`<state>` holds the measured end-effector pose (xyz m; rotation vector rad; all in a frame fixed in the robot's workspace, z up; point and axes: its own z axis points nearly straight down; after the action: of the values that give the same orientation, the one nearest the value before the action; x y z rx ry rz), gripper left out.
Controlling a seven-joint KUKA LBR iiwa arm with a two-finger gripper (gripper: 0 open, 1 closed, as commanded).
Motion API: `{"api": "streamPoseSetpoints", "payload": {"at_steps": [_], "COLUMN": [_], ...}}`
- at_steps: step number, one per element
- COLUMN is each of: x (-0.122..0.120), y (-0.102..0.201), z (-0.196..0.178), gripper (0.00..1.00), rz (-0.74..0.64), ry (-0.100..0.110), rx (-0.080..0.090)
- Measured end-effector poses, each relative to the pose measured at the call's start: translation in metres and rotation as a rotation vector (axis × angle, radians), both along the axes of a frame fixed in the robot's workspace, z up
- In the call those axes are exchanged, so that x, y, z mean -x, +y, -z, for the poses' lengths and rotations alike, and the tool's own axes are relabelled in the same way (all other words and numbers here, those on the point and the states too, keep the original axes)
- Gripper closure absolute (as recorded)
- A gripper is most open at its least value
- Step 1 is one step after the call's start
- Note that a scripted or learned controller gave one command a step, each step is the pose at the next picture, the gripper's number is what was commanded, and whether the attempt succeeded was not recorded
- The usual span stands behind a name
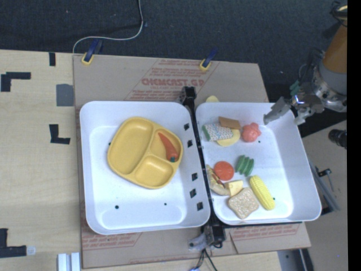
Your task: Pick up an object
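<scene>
My gripper (287,114) hangs over the upper right rim of the right bin (293,168), open, with nothing between its fingers. A red tomato (251,132) lies just to its left in the bin. Further left are a brown slab (229,122), a speckled piece (216,131) and a pale yellow slice (229,141). Lower in this bin lie an orange-red ball (224,170), green beans (244,164), a corn cob (262,192), a slice of toast (243,203) and a cheese wedge (234,186).
The left bin (96,202) holds a yellow divided plate (135,157) with an orange carrot (169,145) in it. A small yellow item (211,100) sits just beyond the right bin's far rim. Cardboard lies under both bins, with a cable at the back.
</scene>
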<state>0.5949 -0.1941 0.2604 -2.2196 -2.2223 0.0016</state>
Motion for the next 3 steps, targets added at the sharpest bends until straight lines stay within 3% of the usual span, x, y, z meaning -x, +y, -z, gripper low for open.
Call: {"api": "streamPoseSetpoints", "payload": {"at_steps": [1, 2, 3], "x": [-0.043, -0.057, -0.065], "y": [0.102, 0.094, 0.093], "z": [0.146, 0.175, 0.173], "gripper": [0.0, 0.0, 0.0], "rz": [-0.009, -0.001, -0.002], "ry": [0.009, -0.002, -0.006], "rx": [-0.005, 0.002, 0.001]}}
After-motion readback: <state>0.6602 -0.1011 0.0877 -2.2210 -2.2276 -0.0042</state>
